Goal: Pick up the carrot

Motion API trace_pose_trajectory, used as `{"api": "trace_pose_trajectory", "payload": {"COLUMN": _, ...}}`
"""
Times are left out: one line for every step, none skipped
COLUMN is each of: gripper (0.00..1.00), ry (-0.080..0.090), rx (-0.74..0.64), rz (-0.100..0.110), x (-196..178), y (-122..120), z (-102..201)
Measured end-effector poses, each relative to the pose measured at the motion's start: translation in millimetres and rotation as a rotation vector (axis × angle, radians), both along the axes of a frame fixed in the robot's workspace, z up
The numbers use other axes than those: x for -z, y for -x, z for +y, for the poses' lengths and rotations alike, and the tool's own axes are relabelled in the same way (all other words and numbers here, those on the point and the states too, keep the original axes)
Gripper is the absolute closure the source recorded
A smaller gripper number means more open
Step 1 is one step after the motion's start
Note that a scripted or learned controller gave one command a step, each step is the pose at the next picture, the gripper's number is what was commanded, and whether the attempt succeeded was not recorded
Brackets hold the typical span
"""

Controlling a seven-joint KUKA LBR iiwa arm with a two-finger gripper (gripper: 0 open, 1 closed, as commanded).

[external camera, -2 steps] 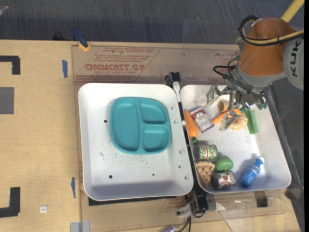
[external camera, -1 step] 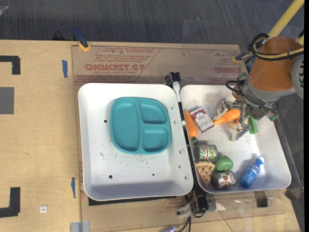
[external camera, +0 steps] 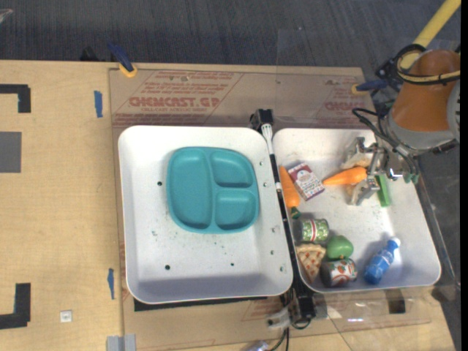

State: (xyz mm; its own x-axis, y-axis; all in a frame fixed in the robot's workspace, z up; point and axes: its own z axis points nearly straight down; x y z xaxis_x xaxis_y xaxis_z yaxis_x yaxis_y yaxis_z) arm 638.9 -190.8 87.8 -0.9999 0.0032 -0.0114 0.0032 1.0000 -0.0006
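Carrot [external camera: 346, 175] lying in right bin [external camera: 428, 229], just right of red-and-white packet [external camera: 305, 180], tip toward packet. End effector [external camera: 368, 172] down at carrot's thick end, fingers either side, seemingly gripping it. Teal plate [external camera: 213, 189] in left bin [external camera: 139, 218].

Arm [external camera: 424, 93] reaches down, end effector [external camera: 363, 172] lowered.

We list, relative to the right bin [external camera: 430, 234]: divided plate [external camera: 213, 189] in the left bin [external camera: 139, 218] beside it; carrot [external camera: 346, 176] inside, rear, seemingly between the gripper [external camera: 364, 172] fingers.
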Motion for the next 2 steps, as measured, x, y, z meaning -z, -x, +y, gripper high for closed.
{"api": "trace_pose_trajectory", "payload": {"gripper": 0.0, "ry": -0.004, "rx": 0.429, "rz": 0.002, "x": -0.6, "y": 30.3, "z": 4.3}}
{"api": "trace_pose_trajectory", "payload": {"gripper": 0.0, "ry": -0.006, "rx": 0.816, "rz": 0.003, "x": -0.7, "y": 66.4, "z": -24.2}}
